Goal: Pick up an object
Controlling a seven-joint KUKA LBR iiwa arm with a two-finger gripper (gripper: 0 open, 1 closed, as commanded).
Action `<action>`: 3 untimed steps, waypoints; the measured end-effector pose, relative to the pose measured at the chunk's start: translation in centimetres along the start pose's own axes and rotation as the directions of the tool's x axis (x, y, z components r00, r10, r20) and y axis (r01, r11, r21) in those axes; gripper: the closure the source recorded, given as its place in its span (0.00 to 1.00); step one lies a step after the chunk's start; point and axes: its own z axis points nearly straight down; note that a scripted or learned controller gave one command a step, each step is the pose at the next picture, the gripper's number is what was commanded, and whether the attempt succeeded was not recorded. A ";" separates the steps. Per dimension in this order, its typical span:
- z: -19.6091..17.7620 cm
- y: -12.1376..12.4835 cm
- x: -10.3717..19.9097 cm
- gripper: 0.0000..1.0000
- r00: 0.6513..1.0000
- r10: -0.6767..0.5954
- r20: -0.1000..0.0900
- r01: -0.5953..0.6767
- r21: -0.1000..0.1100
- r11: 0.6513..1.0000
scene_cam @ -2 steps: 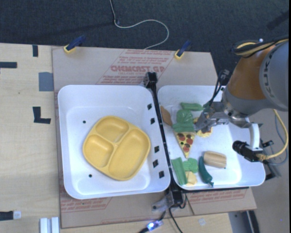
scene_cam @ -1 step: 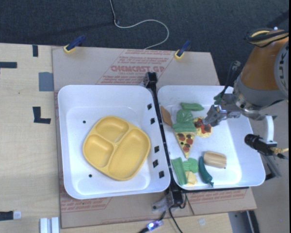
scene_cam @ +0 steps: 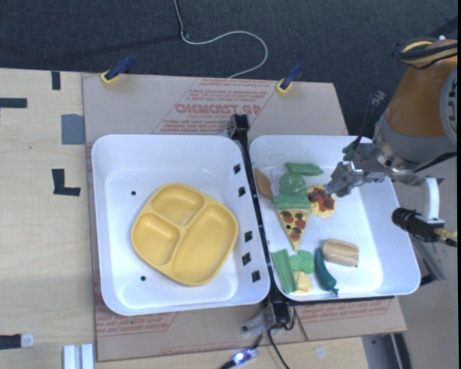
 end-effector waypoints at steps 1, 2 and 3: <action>-0.9 4.5 3.2 1.00 1.000 -0.005 -0.001 0.005 -0.001 1.000; 0.9 8.0 6.6 1.00 1.000 -0.004 -0.001 0.004 0.002 1.000; -0.4 10.0 8.2 1.00 1.000 -0.002 -0.001 0.002 0.000 1.000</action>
